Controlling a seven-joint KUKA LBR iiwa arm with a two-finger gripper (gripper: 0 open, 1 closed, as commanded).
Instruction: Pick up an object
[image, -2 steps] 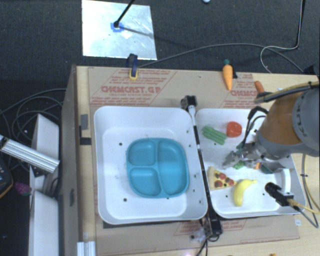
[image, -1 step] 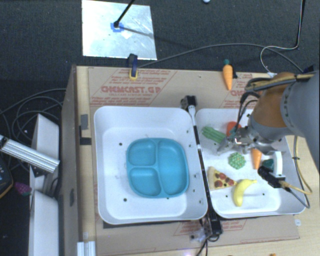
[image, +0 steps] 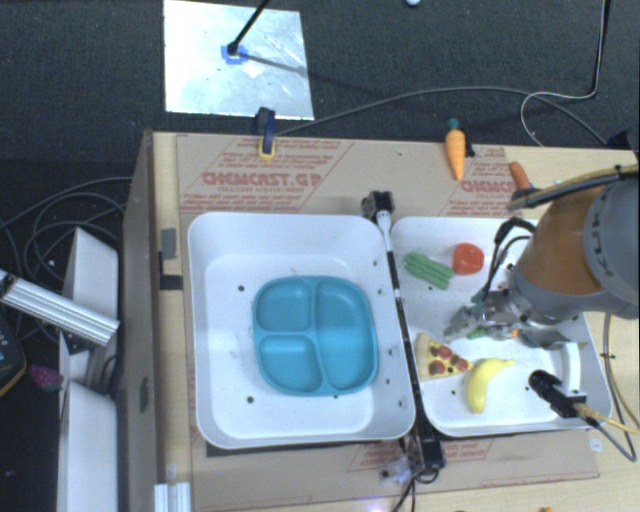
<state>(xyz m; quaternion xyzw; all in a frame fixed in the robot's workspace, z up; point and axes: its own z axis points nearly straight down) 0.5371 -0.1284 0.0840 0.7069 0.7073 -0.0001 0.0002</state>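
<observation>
Right bin (image: 500, 425) crowded w/ toys; left bin's rim floor (image: 225, 330) free

The scene is lit evenly and quite brightly from above. The two white bins (image: 300, 240) look almost overexposed, with soft, weak shadows along their walls. A metal sheet (image: 238, 60) on the dark floor (image: 80, 90) gives strong glare. The picture is a little soft and grainy, and small things are not sharp.
</observation>
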